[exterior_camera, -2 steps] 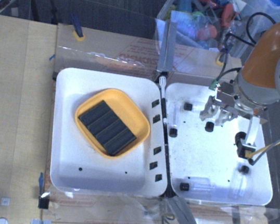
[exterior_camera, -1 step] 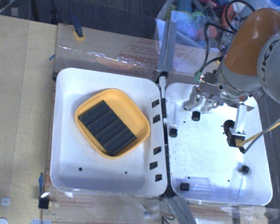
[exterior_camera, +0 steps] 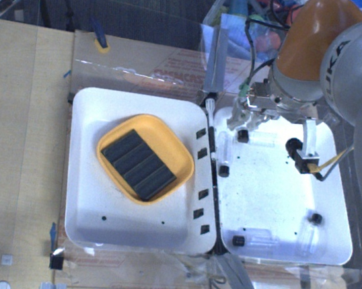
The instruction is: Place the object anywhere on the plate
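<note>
The gripper (exterior_camera: 250,114) hangs over the far left corner of the right bin (exterior_camera: 275,196); whether it is spread or pressed together cannot be told, and nothing can be seen in it. Well off to its left and nearer the camera, in the left bin (exterior_camera: 81,213), sits the yellow plate (exterior_camera: 117,137), with the dark ribbed object (exterior_camera: 138,162) lying flat on it.

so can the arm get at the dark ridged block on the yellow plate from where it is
Probably yes: the dark ridged rectangular block lies flat and uncovered on the square yellow plate in the left bin, with nothing above it. The grey arm would only need to cross the divider.
</note>
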Robot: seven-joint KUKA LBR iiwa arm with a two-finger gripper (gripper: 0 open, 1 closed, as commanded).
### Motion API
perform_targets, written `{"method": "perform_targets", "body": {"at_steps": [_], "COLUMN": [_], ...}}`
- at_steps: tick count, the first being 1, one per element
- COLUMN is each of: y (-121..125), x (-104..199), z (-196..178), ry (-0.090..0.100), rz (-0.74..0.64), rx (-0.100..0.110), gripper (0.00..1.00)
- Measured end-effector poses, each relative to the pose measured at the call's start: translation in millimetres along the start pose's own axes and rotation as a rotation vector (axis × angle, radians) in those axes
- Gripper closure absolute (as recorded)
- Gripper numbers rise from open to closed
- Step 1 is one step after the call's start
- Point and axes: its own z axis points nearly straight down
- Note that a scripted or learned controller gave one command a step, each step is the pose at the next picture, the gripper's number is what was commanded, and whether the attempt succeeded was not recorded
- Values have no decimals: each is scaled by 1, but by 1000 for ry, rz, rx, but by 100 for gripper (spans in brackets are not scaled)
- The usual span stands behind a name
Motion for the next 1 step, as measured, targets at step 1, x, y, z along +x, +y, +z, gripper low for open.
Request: {"method": "perform_targets", "body": {"at_steps": [1], "y": [-27], "x": [45], "z": [21], "ry": [3], "rz": [-296], "rx": [5], "gripper": [100]}}
